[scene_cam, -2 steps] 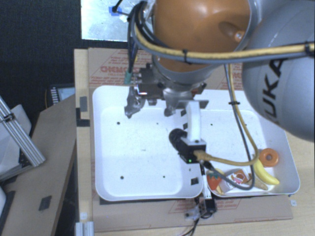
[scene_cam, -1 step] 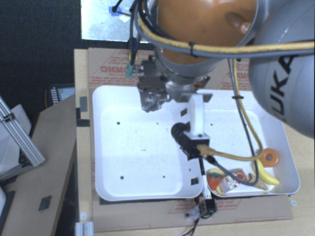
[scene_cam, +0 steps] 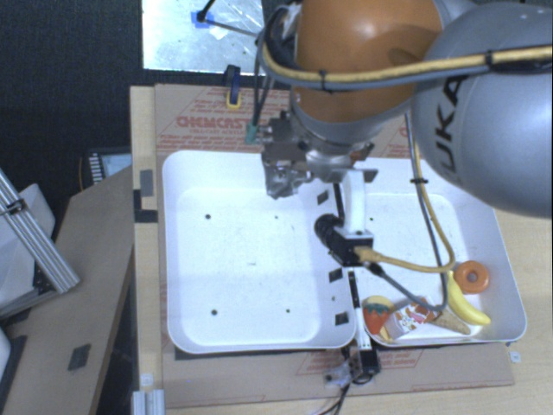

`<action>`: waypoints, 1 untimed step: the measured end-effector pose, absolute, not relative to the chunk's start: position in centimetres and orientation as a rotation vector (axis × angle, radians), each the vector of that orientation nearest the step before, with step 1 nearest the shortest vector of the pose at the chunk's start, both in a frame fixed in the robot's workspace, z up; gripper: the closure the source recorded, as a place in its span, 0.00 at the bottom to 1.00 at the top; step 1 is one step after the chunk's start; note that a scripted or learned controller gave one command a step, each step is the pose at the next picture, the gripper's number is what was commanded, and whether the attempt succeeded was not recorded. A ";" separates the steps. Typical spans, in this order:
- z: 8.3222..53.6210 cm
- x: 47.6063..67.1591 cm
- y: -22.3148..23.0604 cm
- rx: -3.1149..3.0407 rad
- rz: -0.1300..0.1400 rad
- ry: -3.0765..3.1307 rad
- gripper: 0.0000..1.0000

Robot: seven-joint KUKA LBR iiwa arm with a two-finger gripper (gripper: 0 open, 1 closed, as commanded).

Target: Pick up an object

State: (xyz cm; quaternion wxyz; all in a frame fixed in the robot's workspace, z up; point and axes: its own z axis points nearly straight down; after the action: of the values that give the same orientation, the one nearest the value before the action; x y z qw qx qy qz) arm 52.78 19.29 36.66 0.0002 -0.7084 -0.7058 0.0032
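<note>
Ideally the end effector (scene_cam: 283, 173), open or closed I cannot tell, should cross from upper centre and drop squarely over the banana (scene_cam: 467, 306) in the lower-right bin (scene_cam: 393, 216).

Red capitals reading "CHEMCAST" ran across the far edge of the brown backing sheet (scene_cam: 186, 104), while the smaller red print around them was too faint to read. On the grey arm (scene_cam: 492, 145) at right stood the black letters "UKA", the visible part of the maker's name.
</note>
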 end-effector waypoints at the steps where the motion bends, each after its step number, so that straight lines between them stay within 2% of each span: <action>1: 37.5 48.5 13.9 -2.226 0.001 -2.217 1.00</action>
State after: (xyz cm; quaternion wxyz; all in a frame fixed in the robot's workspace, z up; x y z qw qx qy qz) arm 48.53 13.86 37.50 0.0000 -0.7084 -0.7058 0.0003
